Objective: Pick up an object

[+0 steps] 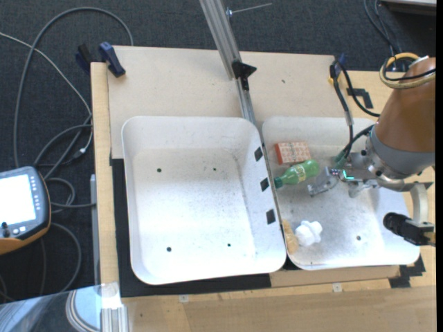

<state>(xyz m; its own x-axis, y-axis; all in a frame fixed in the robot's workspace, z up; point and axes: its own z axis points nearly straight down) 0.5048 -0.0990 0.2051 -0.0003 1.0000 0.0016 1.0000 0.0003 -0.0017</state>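
In the right bin (346, 251) lie a green bottle (296, 173) on its side, a tan patterned box (291, 151) just behind it, and a crumpled white object (309, 233) near the front left corner. My gripper (337, 182) hangs over the middle of the right bin, just right of the bottle's base. Its two fingers stand spread apart, one finger (319, 183) close to the bottle and the other finger (357, 187) further right. Nothing sits between them.
The left bin (138, 213) stands beside the right one, split from it by a black-marked divider wall (265, 185). A slanted metal rail (221, 33) rises from the back. Cables and a blue clamp (111, 57) lie around the bench edges.
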